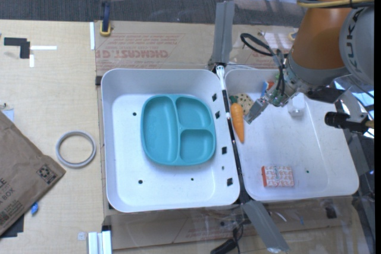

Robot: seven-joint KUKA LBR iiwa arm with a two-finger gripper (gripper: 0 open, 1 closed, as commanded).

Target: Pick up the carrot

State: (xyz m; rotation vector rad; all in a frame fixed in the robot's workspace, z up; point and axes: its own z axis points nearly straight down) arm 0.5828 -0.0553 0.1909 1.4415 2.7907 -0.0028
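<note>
An orange carrot (238, 122) lies in the right bin (321, 181), along its left wall, its green top end pointing toward the back. My gripper (257, 111) reaches down from the right and hangs just right of the carrot, close to its upper half. One grey finger (256, 110) points down-left toward the carrot. Nothing shows between the fingers.
The left bin (119, 146) holds a teal divided plate (178, 129). A small red-and-white patterned packet (277, 175) lies near the front of the right bin. A tape ring (75, 148) and a cardboard box (21, 178) sit on the bench at left.
</note>
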